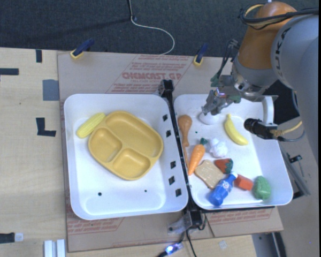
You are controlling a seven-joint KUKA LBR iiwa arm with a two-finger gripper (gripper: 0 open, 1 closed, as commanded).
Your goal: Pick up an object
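My gripper [210, 110] hangs low over the back of the right bin [273, 159], tilted down to the left. Its tip is right above a small white round object [206, 118], and I cannot see whether they touch. A yellow banana [235, 130] lies just right of the gripper, and a brown drumstick [184, 125] just left of it. Nearer the front lie an orange carrot [196, 157], a white lumpy piece [220, 148], a bread slice [207, 174], a blue bottle [221, 191], a red piece [244, 183] and a green piece [262, 187].
The left bin [80, 191] holds a yellow divided tray [125, 143] and a yellow corn cob [90, 125] by its back left corner. A black divider [174, 143] runs between the bins. The arm's grey and orange body [267, 36] looms over the right bin's back right.
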